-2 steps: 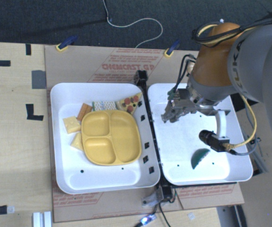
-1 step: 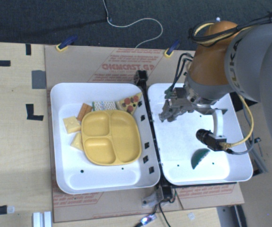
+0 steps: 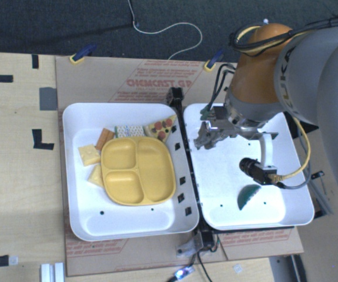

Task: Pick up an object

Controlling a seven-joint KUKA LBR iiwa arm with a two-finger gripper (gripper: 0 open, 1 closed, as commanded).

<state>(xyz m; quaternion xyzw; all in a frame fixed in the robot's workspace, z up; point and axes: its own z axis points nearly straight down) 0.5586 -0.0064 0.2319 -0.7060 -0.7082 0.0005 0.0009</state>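
Metal clutter at the end of the arm marks the gripper (image 3: 208,135), hanging over the right bin (image 3: 286,216) close to its left wall and toward the far edge. Whether it is spread or pressed together cannot be told — from above the tip is a tangle of grey parts, partly masked by the wrist above it. Nothing can be made out in its grip.

Just behind it, the orange band (image 3: 257,69) and the grey arm (image 3: 318,75) cover the far right corner of that bin and run off the right edge of the view. A black cylinder (image 3: 254,169) on a yellow cable (image 3: 295,172) hangs beside the wrist over the middle of the bin. Near the bin's front edge lies a small dark teal object (image 3: 248,195), its top edge cut by the cable fitting; its shape is hard to read.

Across the dividing walls, the left bin (image 3: 74,157) holds a yellow divided plate (image 3: 138,170) that fills its centre. Flat pieces poke out from under the plate's far and left rims — a brown strip (image 3: 104,138), pale yellow pieces (image 3: 89,155), and patterned pieces (image 3: 160,128) toward the far right corner — each largely hidden by the plate.

Both bins sit on a cardboard sheet (image 3: 157,78) on the table (image 3: 16,157); a white cable (image 3: 169,31) loops over the dark area beyond the far edge.
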